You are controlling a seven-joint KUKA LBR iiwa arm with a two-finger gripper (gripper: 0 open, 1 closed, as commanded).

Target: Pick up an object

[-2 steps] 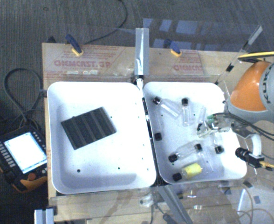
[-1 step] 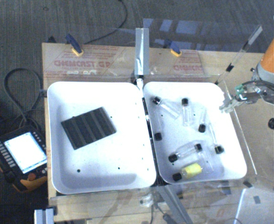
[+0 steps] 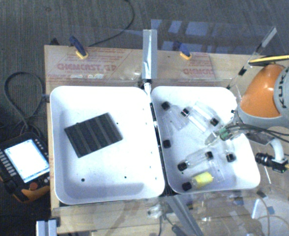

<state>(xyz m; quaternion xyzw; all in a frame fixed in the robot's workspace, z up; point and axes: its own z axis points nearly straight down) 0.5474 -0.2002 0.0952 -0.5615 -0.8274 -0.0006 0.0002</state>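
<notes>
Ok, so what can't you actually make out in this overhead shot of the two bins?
- End effector: too small and blurred against the clear objects to tell whether it holds anything.
- Clear plastic bottles with black caps: transparent against the right white bin, so outlines and count are uncertain.
- Small yellow object: too blurred to identify.
- Grey arm with orange band: cut off by the frame's right side.

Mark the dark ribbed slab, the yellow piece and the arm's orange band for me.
dark ribbed slab (image 3: 94, 134), camera view, middle of its top face.
yellow piece (image 3: 203, 179), camera view, middle of its yellow body.
orange band (image 3: 263, 97), camera view, centre of the orange shell.
</notes>
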